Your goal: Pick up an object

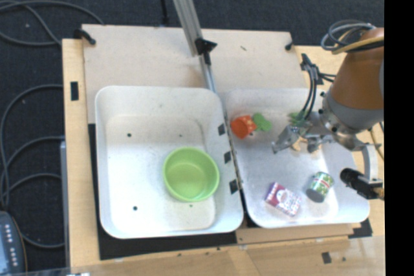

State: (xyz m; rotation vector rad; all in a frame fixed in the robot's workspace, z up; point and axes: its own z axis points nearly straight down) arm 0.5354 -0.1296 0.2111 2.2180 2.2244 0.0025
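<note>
The near edge of the wooden bench (162, 262) lies closest, bearing two shallow white bins side by side; the left bin (123, 132) holds a green bowl (191, 174), upright and open-mouthed, toward its near right part; beyond the bins a grey metal post (184, 0) rises at a slant from the far middle of the bench; the right bin (259, 106) carries several small things; at its far left lies an orange-red toy (243, 127) with a light green piece (262, 121) touching its right side; near the bin's near edge rests a small pink-and-white box (283, 198), tilted; just right of it, apart from it, sits a small green-and-silver can (319, 186); the gripper (299, 138) hangs over the middle of the right bin, between the orange-red toy and the can, above bare bin floor; its fingers look spread somewhat, with nothing seen between them; the arm (359, 84), orange-banded, reaches in from the right.
</note>
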